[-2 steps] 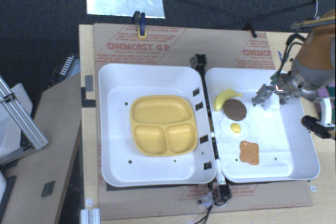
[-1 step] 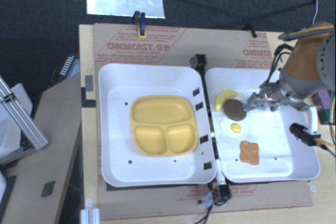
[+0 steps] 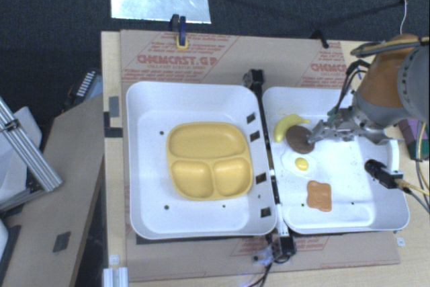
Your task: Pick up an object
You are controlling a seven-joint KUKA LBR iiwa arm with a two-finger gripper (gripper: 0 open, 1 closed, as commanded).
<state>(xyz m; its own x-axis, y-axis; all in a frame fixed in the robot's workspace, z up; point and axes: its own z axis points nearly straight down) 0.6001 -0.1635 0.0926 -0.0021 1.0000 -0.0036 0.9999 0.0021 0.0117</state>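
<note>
In the right bin (image 3: 386, 215) lie a yellow banana (image 3: 289, 123), a brown round disc (image 3: 297, 138), a fried egg with a yellow yolk (image 3: 301, 162) and an orange toast-like piece (image 3: 319, 195). My gripper (image 3: 314, 136) reaches in from the right, low over the bin. Its tip sits right at the brown disc's right edge, just below the banana. Whether it touches the disc is not visible.
The left bin (image 3: 144, 212) holds a yellow divided plate (image 3: 205, 160). A black clamp ridge (image 3: 263, 144) runs between the two bins. The grey and orange arm (image 3: 390, 87) hangs over the right bin's far right side.
</note>
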